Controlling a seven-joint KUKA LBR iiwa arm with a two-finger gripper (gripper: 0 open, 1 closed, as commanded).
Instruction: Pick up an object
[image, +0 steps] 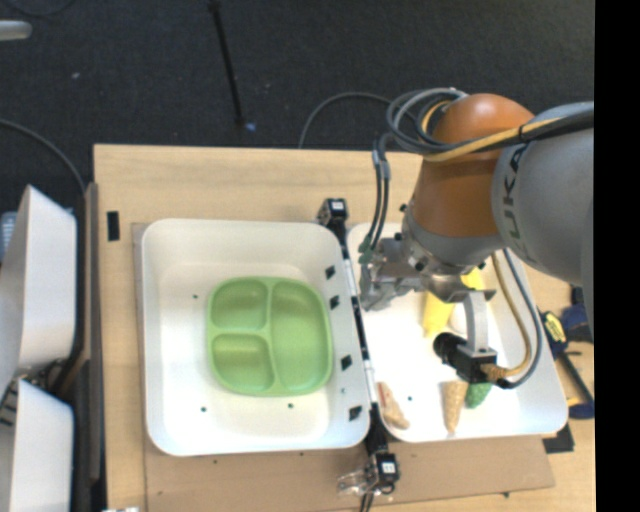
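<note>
Four small things lie in the bin on the view's right (405, 350), and the coming move turns on which of them sits closest to the tool (398, 278); the tool hangs low over the far, inner part of that bin, close to the wall shared with the other bin (170, 300); whether it is released or clenched I cannot tell, since the wrist covers it from above, and nothing can be seen held in it; the yellow piece (436, 316) is the nearest candidate, just beside the tool toward the view's right and a little nearer the camera, its long axis seeming to run roughly far-to-near, with its upper end hidden under the arm; the cone (455, 405), the green piece (479, 395) and the tan piece (392, 409) lie farther off along the near wall; a short shift toward the yellow piece looks like the likeliest reach; the green divided plate (270, 335) in the other bin is well apart.
</note>
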